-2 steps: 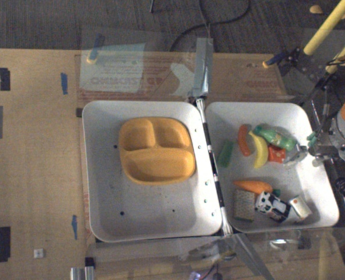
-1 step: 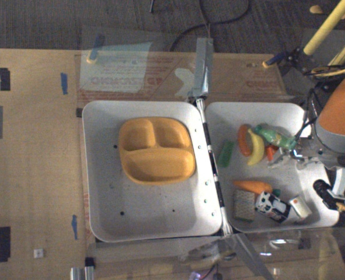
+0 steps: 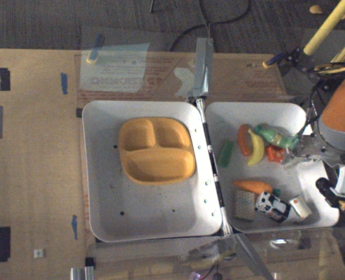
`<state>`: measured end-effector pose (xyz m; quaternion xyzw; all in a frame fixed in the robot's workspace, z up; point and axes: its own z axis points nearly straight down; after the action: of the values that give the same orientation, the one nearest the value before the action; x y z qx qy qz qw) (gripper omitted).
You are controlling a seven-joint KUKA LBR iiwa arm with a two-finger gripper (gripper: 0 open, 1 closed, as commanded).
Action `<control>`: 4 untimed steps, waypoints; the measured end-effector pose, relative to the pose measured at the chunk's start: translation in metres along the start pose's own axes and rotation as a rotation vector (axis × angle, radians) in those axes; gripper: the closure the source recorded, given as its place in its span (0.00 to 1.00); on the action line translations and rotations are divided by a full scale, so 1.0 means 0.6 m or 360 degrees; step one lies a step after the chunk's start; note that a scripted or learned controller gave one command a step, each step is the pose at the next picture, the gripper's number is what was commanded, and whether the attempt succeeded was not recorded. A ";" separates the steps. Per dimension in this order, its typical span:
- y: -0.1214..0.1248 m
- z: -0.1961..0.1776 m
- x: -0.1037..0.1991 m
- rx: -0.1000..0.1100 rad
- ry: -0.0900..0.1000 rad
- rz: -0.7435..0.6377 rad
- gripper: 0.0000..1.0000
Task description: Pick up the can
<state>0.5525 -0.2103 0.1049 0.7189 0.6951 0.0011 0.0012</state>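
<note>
The can (image 3: pixel 300 208), a small pale cylinder, lies on its side in the front right corner of the right bin (image 3: pixel 289 111), just right of a black-and-white cow-pattern carton (image 3: pixel 272 206). My gripper (image 3: pixel 295 154) hangs low over the right side of that bin. It is beside a red toy (image 3: pixel 275 154) and the end of a green bottle (image 3: pixel 275 136), well behind the can. The grey wrist and orange band (image 3: pixel 341 108) rise to the right of it. Nothing shows in the gripper's grasp.
The right bin also holds a banana (image 3: pixel 256 148), an orange-red piece (image 3: pixel 244 139), a green pickle (image 3: pixel 226 153), a carrot (image 3: pixel 253 186) and a tan cracker block (image 3: pixel 244 204). An orange divided plate (image 3: pixel 156 150) lies in the left bin (image 3: pixel 102 174).
</note>
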 end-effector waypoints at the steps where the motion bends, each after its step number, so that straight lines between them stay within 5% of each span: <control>1: 0.071 -0.144 0.000 0.0002 -0.0003 0.0269 1.00; 2: 0.089 -0.236 -0.007 0.0001 -0.0003 0.0286 1.00; 3: 0.112 -0.122 0.113 0.0010 -0.0001 0.0610 1.00; 4: 0.072 -0.012 0.071 -0.0029 0.0001 0.0748 1.00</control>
<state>0.5973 -0.1691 0.1125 0.8609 0.5087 0.0078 0.0072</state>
